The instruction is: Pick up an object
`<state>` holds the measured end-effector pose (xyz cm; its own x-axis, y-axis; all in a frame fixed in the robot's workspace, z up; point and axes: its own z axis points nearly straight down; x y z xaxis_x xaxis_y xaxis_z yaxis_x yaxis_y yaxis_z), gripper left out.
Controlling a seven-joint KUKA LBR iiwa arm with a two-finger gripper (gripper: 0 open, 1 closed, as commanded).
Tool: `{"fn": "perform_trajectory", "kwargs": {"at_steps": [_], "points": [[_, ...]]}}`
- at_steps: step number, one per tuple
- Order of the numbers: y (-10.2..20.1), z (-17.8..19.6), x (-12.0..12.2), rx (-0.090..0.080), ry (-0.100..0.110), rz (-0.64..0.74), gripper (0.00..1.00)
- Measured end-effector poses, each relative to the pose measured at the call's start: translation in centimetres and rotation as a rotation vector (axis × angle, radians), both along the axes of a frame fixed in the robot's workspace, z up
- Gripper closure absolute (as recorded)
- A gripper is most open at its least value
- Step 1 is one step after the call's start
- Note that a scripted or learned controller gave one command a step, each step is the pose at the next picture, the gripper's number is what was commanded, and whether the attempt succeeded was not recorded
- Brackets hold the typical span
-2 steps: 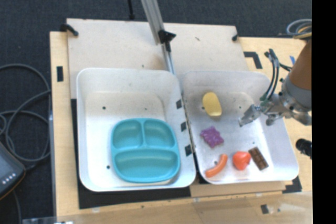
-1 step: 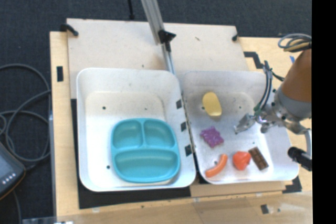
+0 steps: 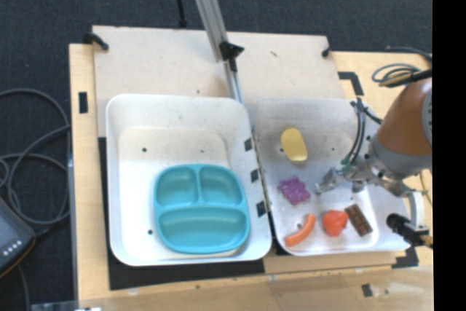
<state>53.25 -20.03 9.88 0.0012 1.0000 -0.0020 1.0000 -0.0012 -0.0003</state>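
Note:
The right bin [image 3: 320, 113] holds a yellow lemon-like piece [image 3: 294, 144], a purple bunch of grapes [image 3: 294, 191], an orange carrot [image 3: 301, 230], a red-orange tomato-like piece [image 3: 334, 222] and a brown bar [image 3: 358, 220]. My gripper [image 3: 333, 179] hangs over the middle of this bin, right of the grapes and above the red-orange piece. Nothing shows between its fingers. The arm's orange band [image 3: 408, 124] is at the right edge.
The left bin [image 3: 131, 120] carries a teal divided plate [image 3: 200, 209]. A metal pole [image 3: 207, 0] slants up from between the bins. Cables lie on the floor at left [image 3: 29, 149] and at the bench's right rear [image 3: 397, 74].

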Motion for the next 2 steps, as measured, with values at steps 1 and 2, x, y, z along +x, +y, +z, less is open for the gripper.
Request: {"fn": "perform_trajectory", "kwargs": {"at_steps": [1, 2], "points": [[-0.1, 1.3, 0.1, 0.000, -0.006, -0.007, 1.00], [-1.2, 6.4, -0.1, -0.002, -0.008, 0.000, 1.00]]}}
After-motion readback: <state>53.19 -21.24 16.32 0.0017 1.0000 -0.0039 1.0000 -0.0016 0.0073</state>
